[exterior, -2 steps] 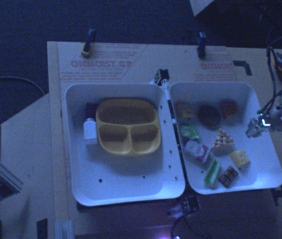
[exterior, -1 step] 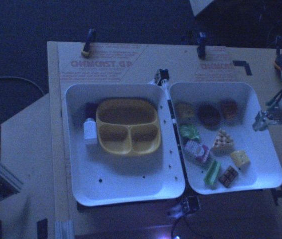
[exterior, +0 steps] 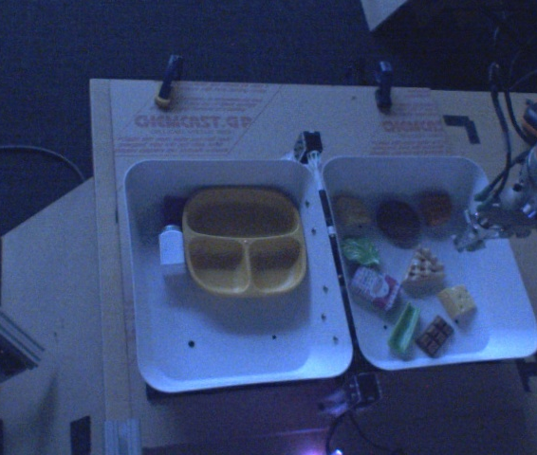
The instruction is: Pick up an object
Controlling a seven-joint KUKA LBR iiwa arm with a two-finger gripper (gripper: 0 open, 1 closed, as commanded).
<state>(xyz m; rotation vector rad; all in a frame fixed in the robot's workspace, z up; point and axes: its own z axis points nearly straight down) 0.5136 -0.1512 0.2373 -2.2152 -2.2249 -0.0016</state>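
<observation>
Chocolate square (exterior: 435, 335) beside green stick (exterior: 403, 329), cheese wedge (exterior: 456, 301).

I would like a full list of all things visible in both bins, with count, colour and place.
divided tray: 1, yellow, left bin
small bottle: 1, white, left bin, against the tray's left side
round food pieces: 3, brown, right bin, back row
leafy piece: 1, green, right bin
carton: 1, red and white, right bin
cake slice: 1, pale, right bin
cheese block: 1, yellow, right bin
green stick: 1, right bin front
chocolate bar: 1, brown, right bin front
gripper: 1, grey, over right bin's right edge
</observation>
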